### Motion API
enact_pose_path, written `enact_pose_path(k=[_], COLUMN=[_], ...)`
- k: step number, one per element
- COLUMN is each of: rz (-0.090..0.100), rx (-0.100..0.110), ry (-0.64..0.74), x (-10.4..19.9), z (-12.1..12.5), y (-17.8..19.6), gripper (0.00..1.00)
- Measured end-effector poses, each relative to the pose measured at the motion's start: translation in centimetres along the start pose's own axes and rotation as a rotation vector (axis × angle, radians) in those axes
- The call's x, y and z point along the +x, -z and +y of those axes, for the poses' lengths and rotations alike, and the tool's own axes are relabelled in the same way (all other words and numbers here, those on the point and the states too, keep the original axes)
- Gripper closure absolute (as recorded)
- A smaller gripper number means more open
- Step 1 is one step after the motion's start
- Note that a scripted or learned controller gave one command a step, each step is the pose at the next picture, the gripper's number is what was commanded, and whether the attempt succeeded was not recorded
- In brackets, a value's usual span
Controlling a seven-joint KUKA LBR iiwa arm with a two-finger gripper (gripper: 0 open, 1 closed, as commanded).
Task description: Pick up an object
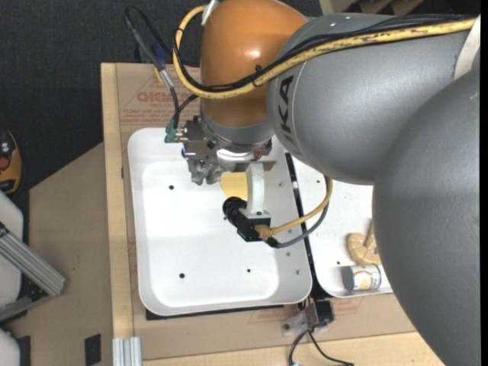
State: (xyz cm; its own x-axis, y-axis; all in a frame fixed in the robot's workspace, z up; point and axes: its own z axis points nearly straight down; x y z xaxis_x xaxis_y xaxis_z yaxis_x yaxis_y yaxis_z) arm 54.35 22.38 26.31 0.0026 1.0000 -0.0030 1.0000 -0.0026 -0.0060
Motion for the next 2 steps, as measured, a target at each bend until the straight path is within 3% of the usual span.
enact_pose_path(k=[1,2], rz=[0.005,0.001], rx=[-0.009,0.0], ry=[0.005,0.001], x=[0.1,0.0], z=[-3.5,-0.9], y=[6.3,1.0], gripper=[1.0,1.0])
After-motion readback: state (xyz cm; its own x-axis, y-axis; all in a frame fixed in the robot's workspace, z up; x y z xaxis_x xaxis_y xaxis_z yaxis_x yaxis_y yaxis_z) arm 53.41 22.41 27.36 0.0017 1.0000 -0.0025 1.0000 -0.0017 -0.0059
